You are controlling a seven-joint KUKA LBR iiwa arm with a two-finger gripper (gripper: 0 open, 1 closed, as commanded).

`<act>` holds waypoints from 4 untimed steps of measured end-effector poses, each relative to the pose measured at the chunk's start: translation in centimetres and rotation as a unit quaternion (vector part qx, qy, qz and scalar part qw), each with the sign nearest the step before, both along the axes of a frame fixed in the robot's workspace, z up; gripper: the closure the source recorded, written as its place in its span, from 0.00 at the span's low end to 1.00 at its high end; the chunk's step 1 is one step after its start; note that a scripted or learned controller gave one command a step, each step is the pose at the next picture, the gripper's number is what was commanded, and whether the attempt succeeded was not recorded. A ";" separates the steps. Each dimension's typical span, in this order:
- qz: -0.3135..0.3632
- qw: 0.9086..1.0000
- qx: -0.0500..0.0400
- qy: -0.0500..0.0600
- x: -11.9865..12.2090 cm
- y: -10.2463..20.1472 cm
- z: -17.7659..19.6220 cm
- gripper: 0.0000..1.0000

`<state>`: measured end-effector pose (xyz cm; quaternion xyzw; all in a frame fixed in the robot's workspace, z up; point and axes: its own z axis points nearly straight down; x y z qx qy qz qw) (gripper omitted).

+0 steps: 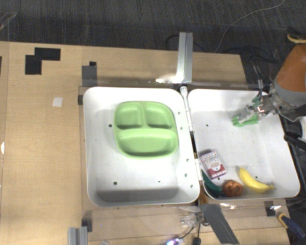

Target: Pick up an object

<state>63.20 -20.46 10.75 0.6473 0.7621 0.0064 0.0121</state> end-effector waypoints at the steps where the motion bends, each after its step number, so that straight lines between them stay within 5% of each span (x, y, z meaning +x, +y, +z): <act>1: 0.000 1.000 0.001 0.004 -0.2 0.0 -0.5 0.00; 2: 0.005 1.000 0.002 0.008 1.2 2.7 -1.9 0.00; 3: 0.008 1.000 0.002 0.005 1.4 2.8 -0.6 1.00; 4: 0.005 1.000 0.002 0.008 1.2 7.0 -1.9 1.00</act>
